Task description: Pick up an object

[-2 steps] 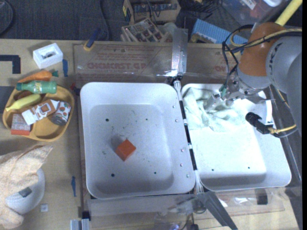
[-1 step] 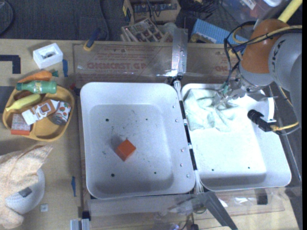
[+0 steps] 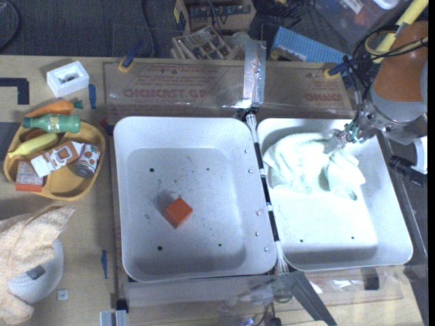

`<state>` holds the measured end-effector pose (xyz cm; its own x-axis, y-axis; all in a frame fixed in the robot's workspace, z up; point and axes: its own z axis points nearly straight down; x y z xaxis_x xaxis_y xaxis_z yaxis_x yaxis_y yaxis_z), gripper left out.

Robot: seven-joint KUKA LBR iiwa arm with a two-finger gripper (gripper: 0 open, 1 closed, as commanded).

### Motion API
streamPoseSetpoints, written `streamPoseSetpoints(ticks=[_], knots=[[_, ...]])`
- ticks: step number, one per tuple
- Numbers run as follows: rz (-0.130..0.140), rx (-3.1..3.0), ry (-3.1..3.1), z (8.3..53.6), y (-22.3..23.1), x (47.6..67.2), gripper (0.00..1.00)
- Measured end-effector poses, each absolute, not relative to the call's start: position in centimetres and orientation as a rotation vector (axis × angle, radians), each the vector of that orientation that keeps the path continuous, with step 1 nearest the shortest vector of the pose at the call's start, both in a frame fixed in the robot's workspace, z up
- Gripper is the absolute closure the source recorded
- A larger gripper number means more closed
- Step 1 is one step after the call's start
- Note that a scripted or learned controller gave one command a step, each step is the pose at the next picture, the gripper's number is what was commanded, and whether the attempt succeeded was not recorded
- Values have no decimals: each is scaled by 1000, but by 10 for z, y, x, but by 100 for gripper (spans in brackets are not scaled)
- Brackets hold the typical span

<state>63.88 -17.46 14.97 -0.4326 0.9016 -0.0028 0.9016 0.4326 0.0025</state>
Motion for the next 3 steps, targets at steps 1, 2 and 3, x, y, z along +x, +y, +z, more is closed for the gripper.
streamPoseSetpoints(ticks=[1,2,3], knots=[[2,1672,2655,150,-175,639,0],[4,1619,2683,88,-187,621,0],[4,1662,2656,88,-208,636,0]])
